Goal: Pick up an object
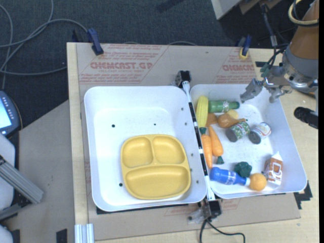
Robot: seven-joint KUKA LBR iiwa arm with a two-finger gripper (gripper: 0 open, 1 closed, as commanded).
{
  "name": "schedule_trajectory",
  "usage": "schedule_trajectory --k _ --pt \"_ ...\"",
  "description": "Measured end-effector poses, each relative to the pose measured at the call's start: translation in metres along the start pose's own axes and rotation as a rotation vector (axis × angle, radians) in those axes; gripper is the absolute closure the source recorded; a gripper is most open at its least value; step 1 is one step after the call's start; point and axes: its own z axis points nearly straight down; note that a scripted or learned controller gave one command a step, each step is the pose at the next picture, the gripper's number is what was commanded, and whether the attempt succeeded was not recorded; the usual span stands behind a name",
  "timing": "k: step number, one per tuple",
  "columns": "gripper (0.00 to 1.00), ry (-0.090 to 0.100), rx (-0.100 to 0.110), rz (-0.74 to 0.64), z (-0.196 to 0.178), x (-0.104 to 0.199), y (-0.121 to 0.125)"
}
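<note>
My gripper point(262, 94) hangs open over the far right corner of the right bin point(292, 151), with nothing between its fingers. Below and left of it lie a green bottle point(223, 105), a yellow corn cob point(201, 110), a yellow-orange piece point(228, 119), a dark can point(238, 131) and a pale can point(261, 131). Two carrots point(215, 140) rest along the bin's left wall. Near the front are a blue bottle point(226, 176), a green broccoli piece point(243, 168), an orange point(257, 182) and a small carton point(274, 170).
The left bin point(101, 135) holds a yellow divided plate point(154, 166). A black divider strip point(195, 135) runs between the two bins. Blue clamps point(94, 40) grip the bench's far edge. The arm's orange band point(308, 44) rises at the right.
</note>
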Motion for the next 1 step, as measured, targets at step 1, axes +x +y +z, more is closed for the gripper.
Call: schedule_trajectory --k 1 --pt "0.00 0.006 0.014 -0.001 0.0870 0.0622 -0.0895"
